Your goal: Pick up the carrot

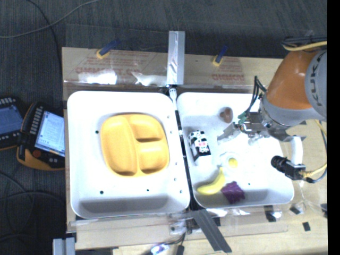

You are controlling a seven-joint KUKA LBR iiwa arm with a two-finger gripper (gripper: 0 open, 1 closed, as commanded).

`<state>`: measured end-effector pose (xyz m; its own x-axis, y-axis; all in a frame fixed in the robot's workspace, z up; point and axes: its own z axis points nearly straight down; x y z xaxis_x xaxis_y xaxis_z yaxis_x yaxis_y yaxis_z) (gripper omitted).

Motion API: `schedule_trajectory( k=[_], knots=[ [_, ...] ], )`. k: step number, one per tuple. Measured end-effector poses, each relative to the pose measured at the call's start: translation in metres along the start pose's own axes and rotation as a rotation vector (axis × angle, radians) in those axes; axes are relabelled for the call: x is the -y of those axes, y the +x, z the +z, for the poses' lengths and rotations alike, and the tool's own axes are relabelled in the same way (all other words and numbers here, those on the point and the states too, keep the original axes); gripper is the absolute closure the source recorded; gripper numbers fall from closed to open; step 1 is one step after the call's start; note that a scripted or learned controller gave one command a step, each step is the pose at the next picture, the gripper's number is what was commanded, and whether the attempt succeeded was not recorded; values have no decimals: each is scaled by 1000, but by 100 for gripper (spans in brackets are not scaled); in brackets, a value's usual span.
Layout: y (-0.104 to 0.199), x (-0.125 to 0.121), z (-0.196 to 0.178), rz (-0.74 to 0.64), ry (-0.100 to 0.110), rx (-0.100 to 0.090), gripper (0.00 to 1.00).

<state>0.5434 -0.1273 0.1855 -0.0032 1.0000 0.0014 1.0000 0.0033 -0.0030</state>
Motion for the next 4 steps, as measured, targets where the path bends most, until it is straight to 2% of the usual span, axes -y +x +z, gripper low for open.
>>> schedule_trajectory(
  k=[1, 2, 3, 4],
  knots=[
    [7, 52, 90, -87, -6, 2, 0],
    [22, 54, 94, -377, -21, 16, 0],
    [-22, 59, 2, -367, -2, 2, 0],
    [11, 55, 95, -433, -15, 8, 0]
  ],
)
